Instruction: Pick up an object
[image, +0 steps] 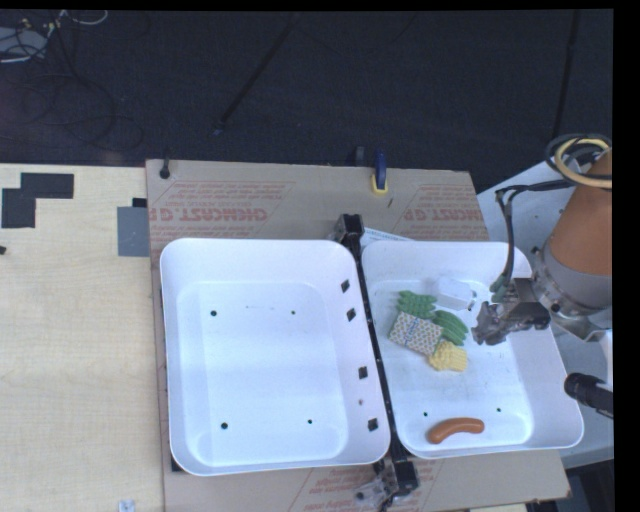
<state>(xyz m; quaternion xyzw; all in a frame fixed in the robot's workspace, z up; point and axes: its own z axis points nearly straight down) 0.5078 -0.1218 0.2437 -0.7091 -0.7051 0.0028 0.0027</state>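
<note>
Pale wooden surface (70, 330): two shallow white bins; right bin (520, 420) holding orange sausage (456, 429), yellow corn (449, 357), green toy (430, 310); hand (490, 328) alongside, grip state indeterminable.

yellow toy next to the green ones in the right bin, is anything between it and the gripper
Nothing visible blocks it. The gripper sits just right of the cluster, with bare bin floor between it and the yellow toy. The green toy lies just above that path, close to the gripper.
</note>
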